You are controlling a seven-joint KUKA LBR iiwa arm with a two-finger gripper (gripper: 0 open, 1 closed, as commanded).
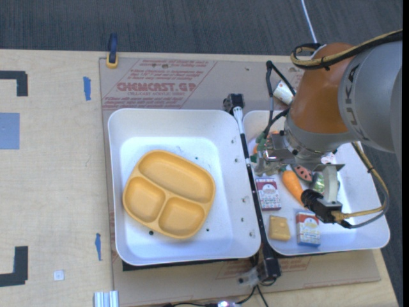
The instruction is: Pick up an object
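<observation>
Orange and tapered, a plastic carrot (292, 184) lies in the right-hand shallow white bin (367, 232), and everything else is placed from it. Just beside the carrot, on the side toward the left-hand shallow white bin (128, 123), a small red-and-white printed box (268, 194) lies flat on the bin floor. Nearer the front rim than the carrot sits a tan square block (278, 228). Beside that block, a little outward of the carrot, is a second small box printed red, white and blue (308, 229). A pink speckled piece (305, 171) lies close against the carrot's outer side; what it is cannot be told.

The claw (273, 153) hangs just beyond the carrot's upper end in the view, toward the far rim. Whether it is spread or pressed together cannot be told. A small green-and-orange thing (261, 147) peeps out at the claw's edge, mostly hidden. The grey arm with its orange band (319, 94) overhangs the far half of the carrot's bin and hides that part of its floor.

Well apart from the carrot, across the meeting rims, a yellow three-compartment plastic plate (169, 194) rests in the other bin. Both bins stand on a brown cardboard sheet (160, 85) on the pale wooden counter (51, 171).
</observation>
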